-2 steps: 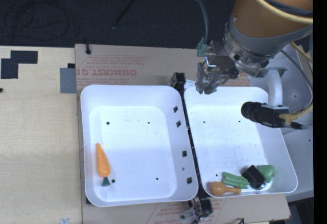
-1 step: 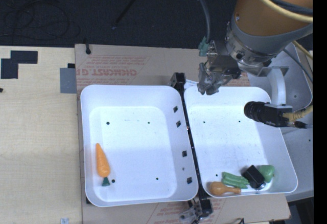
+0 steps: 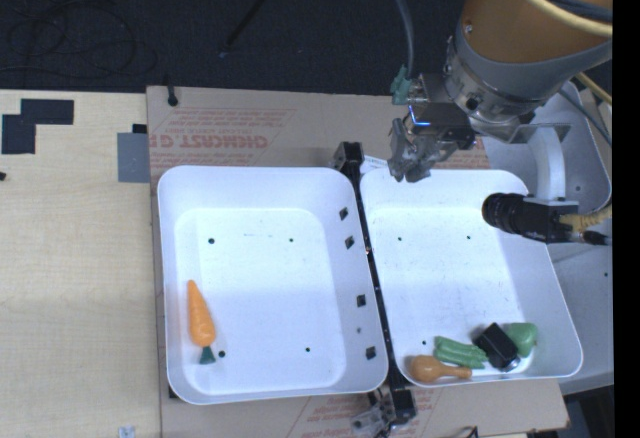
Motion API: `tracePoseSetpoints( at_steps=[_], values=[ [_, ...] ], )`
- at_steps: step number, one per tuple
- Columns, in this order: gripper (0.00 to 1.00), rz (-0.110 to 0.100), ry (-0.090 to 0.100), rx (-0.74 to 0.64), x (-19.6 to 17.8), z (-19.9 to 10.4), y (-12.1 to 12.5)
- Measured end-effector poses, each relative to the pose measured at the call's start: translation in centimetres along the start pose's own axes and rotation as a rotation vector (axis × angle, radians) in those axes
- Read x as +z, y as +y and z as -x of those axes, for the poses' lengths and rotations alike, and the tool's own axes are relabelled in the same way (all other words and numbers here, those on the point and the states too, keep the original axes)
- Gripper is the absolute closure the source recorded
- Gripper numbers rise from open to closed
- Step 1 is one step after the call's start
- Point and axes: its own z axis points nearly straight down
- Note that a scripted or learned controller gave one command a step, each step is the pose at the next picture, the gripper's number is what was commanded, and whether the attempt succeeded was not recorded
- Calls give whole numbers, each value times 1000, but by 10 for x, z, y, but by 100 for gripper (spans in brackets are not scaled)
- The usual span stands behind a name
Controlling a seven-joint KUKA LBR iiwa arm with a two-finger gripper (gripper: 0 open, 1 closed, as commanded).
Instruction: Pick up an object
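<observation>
My gripper (image 3: 411, 169) hangs over the far edge of the right bin (image 3: 470, 256), near the divider between the bins, with nothing visible between its fingers. An orange toy carrot (image 3: 200, 316) lies at the near left of the left bin (image 3: 260, 206). In the right bin's near corner sit a tan pear-shaped toy (image 3: 436, 369), a green pod-like toy (image 3: 461, 352), a black block (image 3: 496, 345) and a green rounded toy (image 3: 522, 334). All of these lie far from the gripper.
A row of black clips (image 3: 360, 266) runs down the seam between the bins. A black cylinder (image 3: 520, 214) on a mount juts over the right bin's right side. Cardboard (image 3: 250, 131) lies under the bins.
</observation>
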Motion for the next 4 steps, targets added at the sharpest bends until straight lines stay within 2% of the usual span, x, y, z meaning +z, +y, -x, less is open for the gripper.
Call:
tracePoseSetpoints(
  at_steps=[1, 2, 3, 4],
  values=[
    [100, -3, -1, -7, -9, -1, 0],
    [100, 14, 6, 6, -89, -52, -33],
    [100, -2, -1, 18, 11, -1, -11],
    [100, 16, 6, 7, -90, -56, -19]
  ],
)
